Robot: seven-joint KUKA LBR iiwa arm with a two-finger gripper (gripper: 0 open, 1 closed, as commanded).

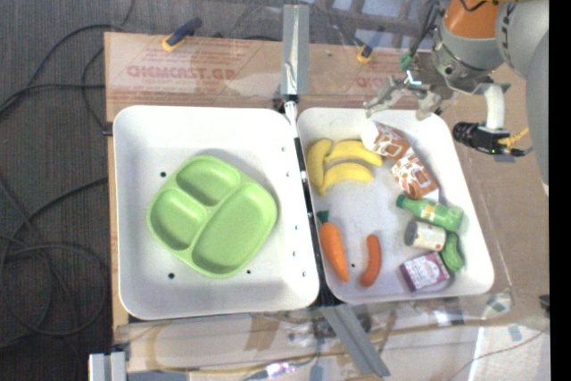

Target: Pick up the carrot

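The carrot (pixel 334 249), orange with a small green top, lies near the front left of the right bin (pixel 446 131), close to the divider between the bins. My gripper (pixel 403 99) hangs over the back edge of that bin, well behind the carrot. Its fingers (pixel 384 103) are spread apart with nothing between them.
In the right bin lie two bananas (pixel 339 163), a red sausage (pixel 371 260), two snack packets (pixel 406 162), a green bottle (pixel 432 211), a small can (pixel 426 236) and a purple box (pixel 423 272). The left bin (pixel 134 281) holds a green divided plate (pixel 212 215).
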